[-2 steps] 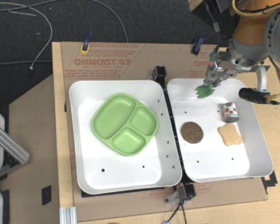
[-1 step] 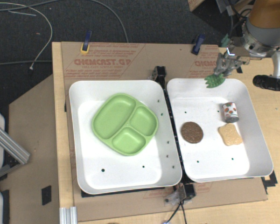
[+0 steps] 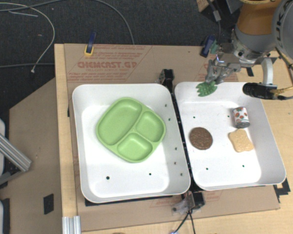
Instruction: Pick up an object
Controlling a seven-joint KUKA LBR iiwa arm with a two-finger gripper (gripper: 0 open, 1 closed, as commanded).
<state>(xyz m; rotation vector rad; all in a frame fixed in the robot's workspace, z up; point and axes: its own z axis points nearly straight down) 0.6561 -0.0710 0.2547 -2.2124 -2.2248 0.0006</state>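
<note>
Claw (image 3: 216, 77) hangs over right bin's (image 3: 263, 177) far edge, pinching green leafy toy (image 3: 205, 88), apparently lifting it out.

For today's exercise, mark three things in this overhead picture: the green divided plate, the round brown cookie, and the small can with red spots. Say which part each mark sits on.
green divided plate (image 3: 118, 123): camera view, on its largest compartment.
round brown cookie (image 3: 201, 138): camera view, on its centre.
small can (image 3: 240, 117): camera view, on its side wall.
</note>
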